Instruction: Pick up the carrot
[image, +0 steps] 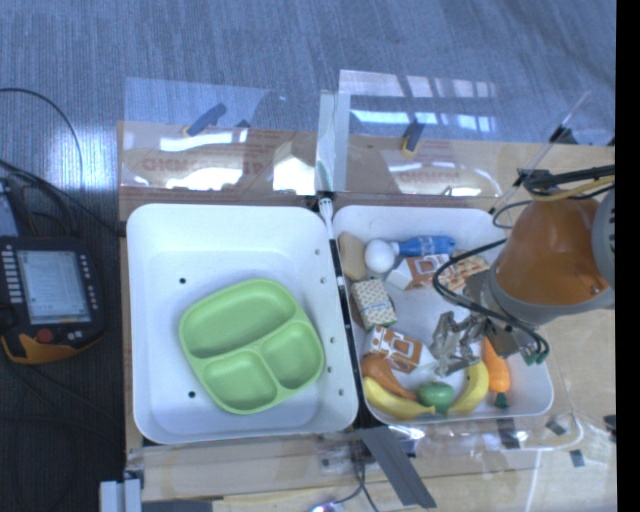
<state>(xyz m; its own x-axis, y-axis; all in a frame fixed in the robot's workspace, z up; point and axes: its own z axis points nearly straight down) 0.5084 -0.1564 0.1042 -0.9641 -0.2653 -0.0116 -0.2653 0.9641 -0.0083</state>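
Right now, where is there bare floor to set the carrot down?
Left bin: bare floor around the green divided plate, widest along its back wall. Right bin: crowded with bananas, carrot and packets under the gripper.

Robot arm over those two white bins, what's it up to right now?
The arm's gripper is down in the right bin among toy food, close beside the orange carrot near the bananas. Nothing shows between its fingers, so the carrot isn't picked up yet. The left bin holds a green divided plate.
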